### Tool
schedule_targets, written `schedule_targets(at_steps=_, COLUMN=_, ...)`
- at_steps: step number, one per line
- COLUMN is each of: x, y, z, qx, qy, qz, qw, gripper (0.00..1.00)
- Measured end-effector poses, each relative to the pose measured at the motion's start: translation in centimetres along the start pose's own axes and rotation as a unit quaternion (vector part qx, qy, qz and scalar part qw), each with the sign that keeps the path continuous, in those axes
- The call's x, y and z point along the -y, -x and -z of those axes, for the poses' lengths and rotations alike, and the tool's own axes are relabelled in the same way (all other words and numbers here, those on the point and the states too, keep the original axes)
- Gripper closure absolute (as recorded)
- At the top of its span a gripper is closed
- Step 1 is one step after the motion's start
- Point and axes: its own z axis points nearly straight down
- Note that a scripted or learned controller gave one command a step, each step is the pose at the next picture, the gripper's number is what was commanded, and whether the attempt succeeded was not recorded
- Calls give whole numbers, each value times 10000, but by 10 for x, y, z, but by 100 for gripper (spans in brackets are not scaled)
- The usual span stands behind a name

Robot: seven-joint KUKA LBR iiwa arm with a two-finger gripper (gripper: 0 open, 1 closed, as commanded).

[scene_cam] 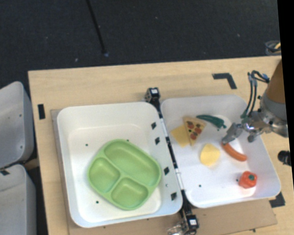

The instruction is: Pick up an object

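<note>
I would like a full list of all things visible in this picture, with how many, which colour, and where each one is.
bench: 1, light wood, under both bins
left bin: 1, white, left half of the bench
divided plate: 1, green, three compartments, in the left bin
right bin: 1, white, right half of the bench
pizza slice: 1, tan with red dots, upper part of the right bin
yellow piece: 1, yellow, just left of the pizza slice
green piece: 1, dark green, right of the pizza slice
yellow lump: 1, yellow, middle of the right bin
orange piece: 1, orange, long, below the gripper
tomato: 1, red with green top, lower right of the right bin
arm: 1, grey with an orange band, right edge
gripper: 1, metal grey, over the right bin
</note>
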Motion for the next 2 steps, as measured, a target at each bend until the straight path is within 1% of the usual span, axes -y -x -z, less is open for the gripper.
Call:
schedule_targets(at_steps=1, x=-1, y=-7, z=-45, qx=2, qy=7, qz=-7, qw=10000, gripper=0)
schedule_targets(at_steps=2, x=-2, y=-5, z=-77, qx=9, qy=29, qz=-19, qw=10000, gripper=0)
